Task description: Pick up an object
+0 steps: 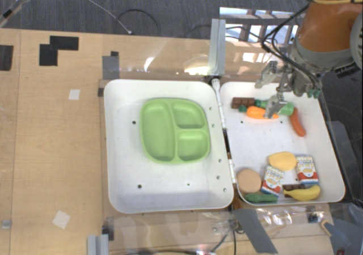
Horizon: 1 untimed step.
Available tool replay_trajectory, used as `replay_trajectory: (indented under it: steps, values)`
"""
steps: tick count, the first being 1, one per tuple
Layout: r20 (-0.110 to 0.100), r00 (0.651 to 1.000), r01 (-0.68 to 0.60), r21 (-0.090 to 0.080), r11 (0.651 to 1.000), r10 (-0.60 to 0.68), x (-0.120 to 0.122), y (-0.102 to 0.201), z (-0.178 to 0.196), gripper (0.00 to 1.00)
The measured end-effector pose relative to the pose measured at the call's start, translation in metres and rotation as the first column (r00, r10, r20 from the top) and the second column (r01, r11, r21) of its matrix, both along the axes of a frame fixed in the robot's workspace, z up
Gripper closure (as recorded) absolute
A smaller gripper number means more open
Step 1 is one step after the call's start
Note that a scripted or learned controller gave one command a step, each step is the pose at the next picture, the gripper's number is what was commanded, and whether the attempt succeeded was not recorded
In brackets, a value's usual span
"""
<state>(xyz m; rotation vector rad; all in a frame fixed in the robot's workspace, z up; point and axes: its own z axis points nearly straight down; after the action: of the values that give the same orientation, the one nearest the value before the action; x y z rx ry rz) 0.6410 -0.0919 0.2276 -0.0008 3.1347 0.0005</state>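
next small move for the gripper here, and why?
Probably a short straight descent, then close. The gripper sits in the right bin, right over the orange carrot near the back wall, but nothing visibly sits between its fingers. The chocolate bar and the red sausage lie close on either side, so sideways drift risks bumping them.

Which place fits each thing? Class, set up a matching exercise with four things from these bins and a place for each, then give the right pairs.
Things:
1. green divided plate
2. toy carrot
3. banana
4. chocolate bar

Places:
A. near edge of the right bin, by the two small cartons
B. middle of the left bin
C. far left corner of the right bin
D. right under the gripper

Pairs: 1-B, 2-D, 3-A, 4-C
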Motion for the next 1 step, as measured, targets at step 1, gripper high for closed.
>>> replay_trajectory:
  steps: [1]
  values:
    - [0.000,1.000,-0.002,-0.001,1.000,0.002,0.0142,-0.0137,-0.1339,0.00]
